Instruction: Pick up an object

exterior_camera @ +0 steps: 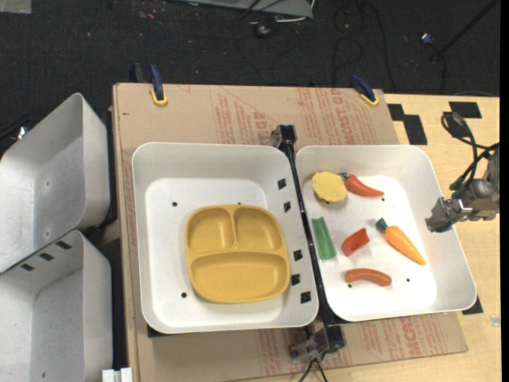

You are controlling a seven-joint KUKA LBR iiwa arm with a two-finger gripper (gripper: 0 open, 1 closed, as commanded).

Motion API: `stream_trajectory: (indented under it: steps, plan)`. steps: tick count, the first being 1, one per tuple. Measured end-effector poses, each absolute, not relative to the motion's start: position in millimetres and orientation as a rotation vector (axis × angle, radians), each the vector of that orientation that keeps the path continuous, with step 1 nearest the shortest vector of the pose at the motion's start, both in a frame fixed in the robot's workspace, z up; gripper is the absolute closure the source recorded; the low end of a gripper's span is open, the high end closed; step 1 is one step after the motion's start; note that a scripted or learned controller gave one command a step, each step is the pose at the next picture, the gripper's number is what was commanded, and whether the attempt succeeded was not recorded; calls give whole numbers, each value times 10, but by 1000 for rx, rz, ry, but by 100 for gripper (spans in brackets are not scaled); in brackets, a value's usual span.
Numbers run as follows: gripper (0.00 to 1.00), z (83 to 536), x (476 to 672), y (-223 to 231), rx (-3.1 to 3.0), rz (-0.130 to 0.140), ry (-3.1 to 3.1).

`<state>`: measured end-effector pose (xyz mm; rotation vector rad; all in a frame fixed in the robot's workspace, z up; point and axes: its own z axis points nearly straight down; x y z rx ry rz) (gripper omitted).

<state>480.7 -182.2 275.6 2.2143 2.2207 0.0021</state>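
Observation:
The right bin (421, 165) holds several toy foods: a yellow round piece (328, 187), a red chili (363, 186), a green stick (323, 238), a red wedge (355, 241), an orange carrot (402, 243) and a red sausage (367, 277). My gripper (441, 216) sits at the right rim of that bin, just right of the carrot and apart from it. It is small and dark in the view, with nothing seen between its fingers.
The left bin (159, 173) holds a yellow divided plate (236, 254). Empty grey-white tubs (48, 173) stand off the bench at the left. Cables (469, 146) trail at the right by the arm.

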Motion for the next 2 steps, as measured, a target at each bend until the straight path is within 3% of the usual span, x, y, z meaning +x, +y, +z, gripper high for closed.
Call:
stream_trajectory:
  steps: [2]
  plan:
    - [100,2486,4947,-861,2216,-1,2229]
